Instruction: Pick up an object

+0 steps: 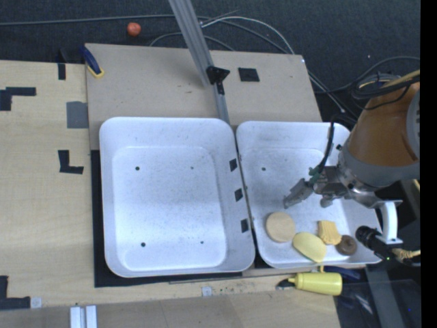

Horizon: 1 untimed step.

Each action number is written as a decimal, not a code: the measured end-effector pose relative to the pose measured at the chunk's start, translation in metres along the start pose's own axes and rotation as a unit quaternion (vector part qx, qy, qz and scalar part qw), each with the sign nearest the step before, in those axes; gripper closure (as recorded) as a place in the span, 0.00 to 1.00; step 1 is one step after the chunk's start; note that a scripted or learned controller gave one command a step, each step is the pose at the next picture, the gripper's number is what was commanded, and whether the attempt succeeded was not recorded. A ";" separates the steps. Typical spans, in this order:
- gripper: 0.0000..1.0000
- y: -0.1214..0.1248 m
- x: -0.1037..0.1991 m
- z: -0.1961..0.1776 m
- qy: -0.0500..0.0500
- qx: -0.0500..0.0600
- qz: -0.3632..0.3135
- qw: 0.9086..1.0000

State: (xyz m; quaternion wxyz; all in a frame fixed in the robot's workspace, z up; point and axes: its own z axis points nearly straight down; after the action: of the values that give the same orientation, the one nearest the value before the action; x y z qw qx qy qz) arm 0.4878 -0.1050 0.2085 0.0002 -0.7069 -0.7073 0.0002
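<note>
Right, the pincer [300, 195] hangs low over the right bin [273, 137], reaching in from the right with the orange-banded arm [382, 139] above it; its two fingers look spread apart with nothing between them, so released, not grasping. All the candidate objects sit just in front of the pincer, clustered toward the bin's near edge: a pale tan disc [280, 226] is nearest, just below the fingertips; a yellow oval piece [309, 246] lies beyond that, touching or almost touching the disc; an orange-yellow chunk [328, 231] sits to the pincer's right-near side, and a small dark brown ring [347, 245] lies just past the chunk near the bin corner. The pile-up probably comes from items sliding to the low side, which puts them close together, so a grasp on one risks bumping a neighbour. The disc looks like the likely target given the fingers point down toward it, though that is a guess. The left bin [171, 130] sits well away to the pincer's left. A yellow tool with a black tip [315, 283] lies outside the bin on the bench [41, 183], beyond the near rim from the pincer, apart from it. Task not yet done: nothing lifted.
</note>
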 end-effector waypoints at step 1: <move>0.00 0.000 0.000 0.000 0.000 0.000 0.000 1.000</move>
State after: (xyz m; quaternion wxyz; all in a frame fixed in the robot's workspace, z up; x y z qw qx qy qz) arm 0.4878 -0.1050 0.2085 0.0002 -0.7069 -0.7073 0.0002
